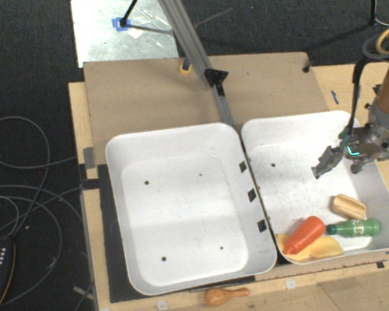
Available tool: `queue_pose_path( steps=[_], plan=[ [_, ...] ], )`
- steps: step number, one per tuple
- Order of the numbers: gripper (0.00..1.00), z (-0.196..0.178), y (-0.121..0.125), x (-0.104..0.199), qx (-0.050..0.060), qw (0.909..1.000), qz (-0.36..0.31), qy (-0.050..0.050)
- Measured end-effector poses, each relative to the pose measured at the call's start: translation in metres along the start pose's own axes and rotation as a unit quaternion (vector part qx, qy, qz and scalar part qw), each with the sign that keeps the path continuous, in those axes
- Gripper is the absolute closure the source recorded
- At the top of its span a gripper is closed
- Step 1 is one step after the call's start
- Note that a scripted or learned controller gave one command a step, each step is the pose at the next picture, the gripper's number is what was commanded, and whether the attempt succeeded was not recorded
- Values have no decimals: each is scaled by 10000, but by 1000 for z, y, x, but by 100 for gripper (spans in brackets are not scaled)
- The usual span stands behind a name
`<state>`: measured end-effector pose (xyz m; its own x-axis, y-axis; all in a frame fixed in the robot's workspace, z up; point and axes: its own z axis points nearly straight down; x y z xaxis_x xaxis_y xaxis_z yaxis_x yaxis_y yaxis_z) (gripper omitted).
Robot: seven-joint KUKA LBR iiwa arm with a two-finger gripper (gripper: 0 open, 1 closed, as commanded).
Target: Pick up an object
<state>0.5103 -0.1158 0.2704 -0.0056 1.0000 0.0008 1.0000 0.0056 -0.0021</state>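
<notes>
1. Lying nearest, on the bench [174,91] edge below the bins, is an orange pear-shaped toy [226,293].
2. Sitting clustered in the right bin [297,147], at its near corner: an orange carrot-like toy [304,234], a green bottle [354,228], a tan block [348,205], a yellow piece [322,248].
3. Hovering above them, apart, is the gripper [323,165]; its claw state I cannot tell.
4. Sitting alongside is the left bin [179,208].
</notes>
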Motion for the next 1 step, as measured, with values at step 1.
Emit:
queue_pose_path(
  steps=[1],
  plan=[
    [0, -2, 1, 0, -22, 10000, 15, -4]
  ],
)
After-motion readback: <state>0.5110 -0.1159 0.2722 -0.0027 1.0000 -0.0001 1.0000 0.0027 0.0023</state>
